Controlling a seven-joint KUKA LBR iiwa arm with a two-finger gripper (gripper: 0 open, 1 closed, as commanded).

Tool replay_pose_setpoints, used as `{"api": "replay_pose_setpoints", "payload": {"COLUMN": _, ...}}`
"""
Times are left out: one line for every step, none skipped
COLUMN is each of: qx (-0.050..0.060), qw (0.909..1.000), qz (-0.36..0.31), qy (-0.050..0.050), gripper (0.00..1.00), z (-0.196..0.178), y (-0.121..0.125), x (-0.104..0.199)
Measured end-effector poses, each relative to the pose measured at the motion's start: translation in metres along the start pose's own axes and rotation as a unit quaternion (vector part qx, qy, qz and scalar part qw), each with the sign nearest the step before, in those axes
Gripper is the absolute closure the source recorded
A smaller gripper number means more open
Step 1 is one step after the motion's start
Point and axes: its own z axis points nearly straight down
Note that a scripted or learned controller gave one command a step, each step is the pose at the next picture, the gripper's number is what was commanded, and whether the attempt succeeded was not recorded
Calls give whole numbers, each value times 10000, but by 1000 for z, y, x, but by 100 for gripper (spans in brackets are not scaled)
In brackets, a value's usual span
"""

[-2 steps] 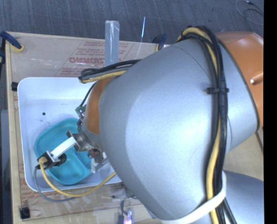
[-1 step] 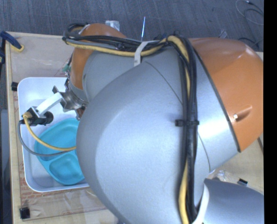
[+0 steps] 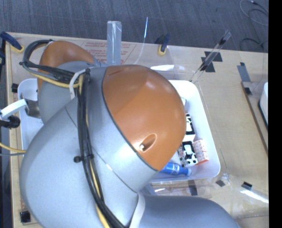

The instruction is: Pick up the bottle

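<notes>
Across most of the view, the grey arm (image 3: 60,165) with its orange band (image 3: 141,113) looms over both white bins. Its hand sits hidden beneath that bulk, so whether it is clenched or released cannot be told. The right bin (image 3: 205,122) rests on the wooden surface (image 3: 236,127). Inside it, near the front wall, lies the blue bottle (image 3: 176,169), just beside a small printed box (image 3: 194,153).

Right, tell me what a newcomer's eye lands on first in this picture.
The arm swallows most of the view, its grey body and orange dome looming over the middle. Behind it, the right white bin peeks out, with a blue bottle lying at its near edge beside a small orange-and-white box.
</notes>
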Motion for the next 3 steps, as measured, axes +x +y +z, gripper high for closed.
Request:
{"api": "replay_pose_setpoints", "payload": {"qx": -3, "qw": 10000, "qz": 99, "qy": 12, "gripper": 0, "z": 6, "y": 1, "x": 3}}
{"api": "replay_pose_setpoints", "payload": {"qx": -19, "qw": 10000, "qz": 75, "qy": 14, "gripper": 100, "z": -1, "y": 1, "x": 3}}
{"api": "replay_pose_setpoints", "payload": {"qx": -6, "qw": 10000, "qz": -43, "qy": -10, "gripper": 100, "z": -95, "y": 9, "x": 46}}
